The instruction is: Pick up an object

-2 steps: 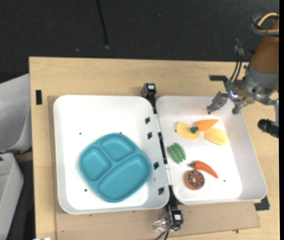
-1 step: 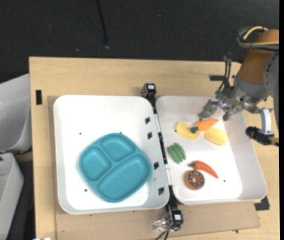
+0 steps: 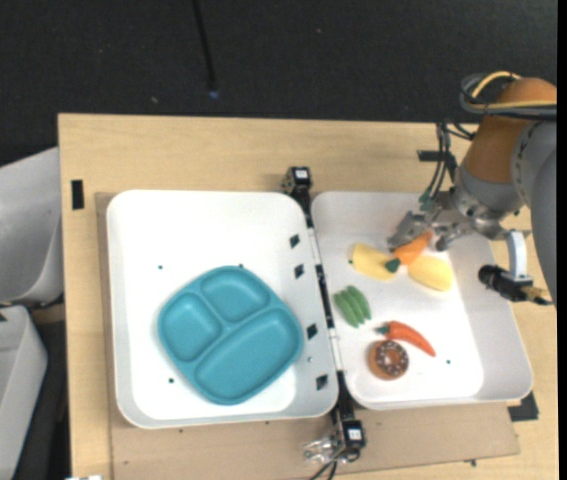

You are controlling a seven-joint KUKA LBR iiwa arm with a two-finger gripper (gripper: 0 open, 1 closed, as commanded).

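Observation:
In the right bin (image 3: pixel 463 368) lie several toy foods. A small orange carrot with a green end (image 3: pixel 409 252) rests between a yellow piece (image 3: pixel 370 262) and a second yellow piece (image 3: pixel 434 272). Nearer the front are a green pickle (image 3: pixel 353 305), a red-orange carrot (image 3: pixel 407 337) and a brown donut (image 3: pixel 390 359). My gripper (image 3: pixel 423 236) is low over the back of this bin, right above the small orange carrot. Its fingers are spread open on either side of the carrot's upper end. Nothing is lifted.
The left bin (image 3: pixel 133 228) holds a blue divided plate (image 3: pixel 228 334). A ridge with black clips (image 3: pixel 318 278) separates the two bins. The arm's grey wrist and orange band (image 3: pixel 508 138) reach in from the right, with a cable fitting (image 3: pixel 508 278) at the right bin's edge.

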